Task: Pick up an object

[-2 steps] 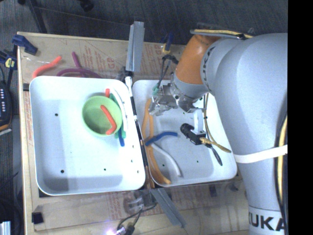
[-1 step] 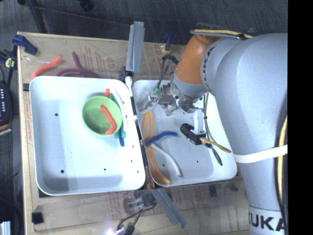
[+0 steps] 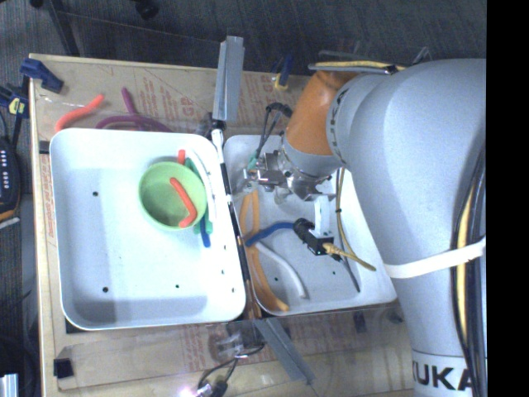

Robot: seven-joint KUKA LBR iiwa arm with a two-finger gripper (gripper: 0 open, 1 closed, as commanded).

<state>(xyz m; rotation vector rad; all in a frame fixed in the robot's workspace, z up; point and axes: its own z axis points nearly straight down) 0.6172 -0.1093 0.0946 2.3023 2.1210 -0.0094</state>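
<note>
Green bowl (image 3: 172,195) in left bin (image 3: 91,255), wooden bench (image 3: 157,85)

2 white bins (image 3: 83,222), 1 green bowl (image 3: 161,201), 1 orange strip (image 3: 186,195) in it, 1 grey arm (image 3: 413,180).

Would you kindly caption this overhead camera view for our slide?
KUKA arm reaching into the right bin; a green bowl sits in the left bin.
</note>
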